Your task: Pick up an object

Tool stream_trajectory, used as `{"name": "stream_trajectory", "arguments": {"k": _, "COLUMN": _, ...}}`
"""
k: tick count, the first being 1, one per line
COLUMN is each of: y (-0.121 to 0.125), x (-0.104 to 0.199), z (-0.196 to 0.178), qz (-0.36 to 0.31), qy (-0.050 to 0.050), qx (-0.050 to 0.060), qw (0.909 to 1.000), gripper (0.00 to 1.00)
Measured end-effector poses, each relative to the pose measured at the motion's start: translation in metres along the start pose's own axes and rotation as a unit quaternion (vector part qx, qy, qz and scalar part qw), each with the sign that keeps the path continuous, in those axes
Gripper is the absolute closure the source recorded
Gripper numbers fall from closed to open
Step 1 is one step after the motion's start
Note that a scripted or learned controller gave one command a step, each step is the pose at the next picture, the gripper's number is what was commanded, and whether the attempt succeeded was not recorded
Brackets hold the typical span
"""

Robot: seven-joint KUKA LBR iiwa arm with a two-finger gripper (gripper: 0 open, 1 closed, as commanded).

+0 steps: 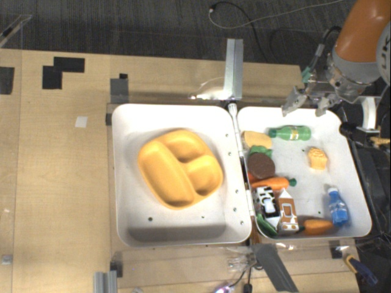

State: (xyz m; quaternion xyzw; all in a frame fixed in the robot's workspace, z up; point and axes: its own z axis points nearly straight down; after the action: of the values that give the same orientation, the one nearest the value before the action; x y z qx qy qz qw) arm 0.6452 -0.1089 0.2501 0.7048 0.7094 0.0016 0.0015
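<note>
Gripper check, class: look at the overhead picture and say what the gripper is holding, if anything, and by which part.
Nothing is held. The gripper hangs open above the right bin's far edge, with nothing between its fingers.

A: Room around the orange bread roll (317,158)?
B: Bare floor left, right and below it. Green bottle (289,133) just above-left, blue bottle (336,206) well below-right.
A: Further left of the roll?
B: Crowded: brown cookie (261,163), carrot (272,184), small carton (286,210) packed along the right bin (348,142) left wall.
</note>
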Motion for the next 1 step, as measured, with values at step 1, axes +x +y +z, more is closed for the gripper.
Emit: {"name": "stream_trajectory", "arguments": {"k": 1, "y": 0.0240, "x": -0.0702, "z": 0.0769, "qz": 0.026, "qy": -0.001, "qx": 0.000, "qw": 0.9997, "gripper": 0.00}}
